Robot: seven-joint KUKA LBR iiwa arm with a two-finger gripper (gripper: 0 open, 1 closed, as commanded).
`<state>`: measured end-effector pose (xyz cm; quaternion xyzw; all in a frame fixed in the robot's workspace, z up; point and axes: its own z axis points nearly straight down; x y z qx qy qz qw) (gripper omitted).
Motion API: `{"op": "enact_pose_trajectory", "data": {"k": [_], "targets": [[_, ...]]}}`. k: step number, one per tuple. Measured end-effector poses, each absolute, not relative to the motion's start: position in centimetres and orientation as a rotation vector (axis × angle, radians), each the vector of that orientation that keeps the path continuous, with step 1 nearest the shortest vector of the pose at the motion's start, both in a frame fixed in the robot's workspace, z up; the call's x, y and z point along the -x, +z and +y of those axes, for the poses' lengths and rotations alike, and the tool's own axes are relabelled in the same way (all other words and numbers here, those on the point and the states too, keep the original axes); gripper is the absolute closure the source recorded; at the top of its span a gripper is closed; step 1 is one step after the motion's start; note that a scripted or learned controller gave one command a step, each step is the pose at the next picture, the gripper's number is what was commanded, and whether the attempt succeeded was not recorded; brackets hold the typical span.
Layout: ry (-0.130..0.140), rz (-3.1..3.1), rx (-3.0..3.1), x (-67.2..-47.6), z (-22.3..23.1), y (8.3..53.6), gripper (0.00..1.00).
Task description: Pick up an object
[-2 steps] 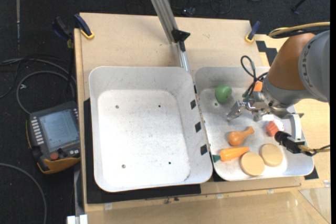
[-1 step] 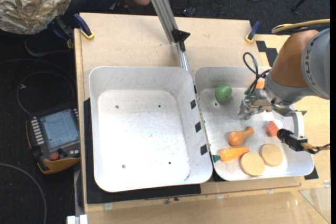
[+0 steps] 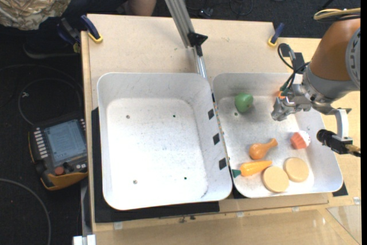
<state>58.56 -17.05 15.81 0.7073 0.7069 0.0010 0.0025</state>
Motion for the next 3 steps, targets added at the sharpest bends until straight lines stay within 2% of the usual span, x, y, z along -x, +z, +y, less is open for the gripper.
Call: {"op": "enact_pose_trajectory", "data": {"k": [2,3], "targets": [[0.005,2.222,-2.213,-59.1,-16.1,25.3,1.00],[0.002,2.232,-2.213,-58.3,-9.9,25.2,1.00]]}}
